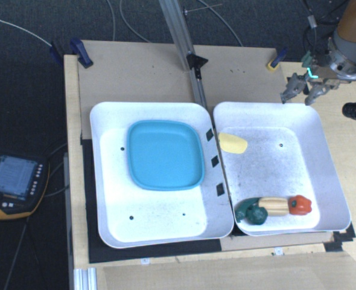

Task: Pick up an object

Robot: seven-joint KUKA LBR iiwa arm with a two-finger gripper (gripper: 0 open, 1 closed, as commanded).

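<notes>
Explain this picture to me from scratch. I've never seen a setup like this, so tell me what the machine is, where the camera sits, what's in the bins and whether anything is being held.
One fixed camera looks down at a slant on a wooden bench. The grey and orange machine at the upper right is a robot arm; its gripper hangs just beyond the far edge of the right bin, its fingers spread with nothing between them. The left bin holds a blue plate. The right bin holds a yellow piece near its far left corner and, along its near edge, a green item, a tan piece and a red item in a row. The device at far left looks like the arm's handheld controller.
</notes>
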